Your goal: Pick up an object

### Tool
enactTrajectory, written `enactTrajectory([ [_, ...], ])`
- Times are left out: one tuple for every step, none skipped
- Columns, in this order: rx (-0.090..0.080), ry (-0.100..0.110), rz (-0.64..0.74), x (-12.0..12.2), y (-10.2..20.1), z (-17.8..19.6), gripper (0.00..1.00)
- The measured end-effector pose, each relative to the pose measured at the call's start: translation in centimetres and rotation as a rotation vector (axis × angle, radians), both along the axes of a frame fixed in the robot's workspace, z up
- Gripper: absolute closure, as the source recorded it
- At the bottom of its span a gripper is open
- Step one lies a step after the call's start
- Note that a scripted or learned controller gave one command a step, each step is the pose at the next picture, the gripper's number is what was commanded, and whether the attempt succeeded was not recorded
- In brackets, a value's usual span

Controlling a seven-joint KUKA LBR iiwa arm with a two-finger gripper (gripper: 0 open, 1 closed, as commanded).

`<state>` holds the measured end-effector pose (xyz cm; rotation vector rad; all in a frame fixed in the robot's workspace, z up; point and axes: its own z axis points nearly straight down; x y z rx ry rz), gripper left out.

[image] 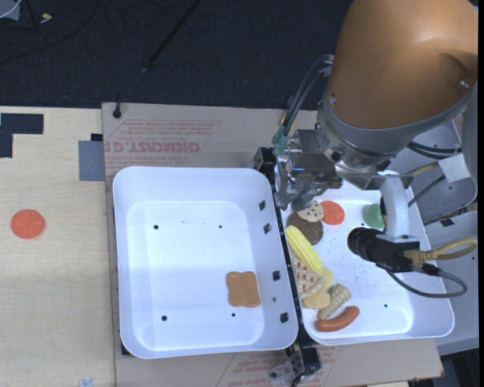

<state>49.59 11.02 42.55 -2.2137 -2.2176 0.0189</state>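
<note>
My gripper (295, 193) hangs over the far left corner of the right bin (403, 317), under the big orange wrist band. Just below it lie a pale round cracker (310, 213) on a dark brown cookie (306, 230) and a red tomato slice (332, 213). A yellow corn cob (304, 250) lies slantwise along the bin's left side. Below it are a waffle piece (307, 278), some pale food bits (329, 298) and a sausage (337, 319). A green piece (374, 214) shows beside the arm. A slice of toast (243, 289) lies in the left bin (145, 216).
The divider (274, 248) with black clips runs between the two bins. A black cylinder and cables (379, 248) on the arm hang over the right bin. On the bench at far left is an orange disc (27, 223), outside the bins.
</note>
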Motion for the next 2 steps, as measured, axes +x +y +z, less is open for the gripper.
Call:
enactTrajectory([
  [0.001,-0.006,-0.007,-1.8,-5.4,-4.7,1.0],
  [0.001,-0.003,-0.004,-2.1,-6.0,-13.5,1.0],
])
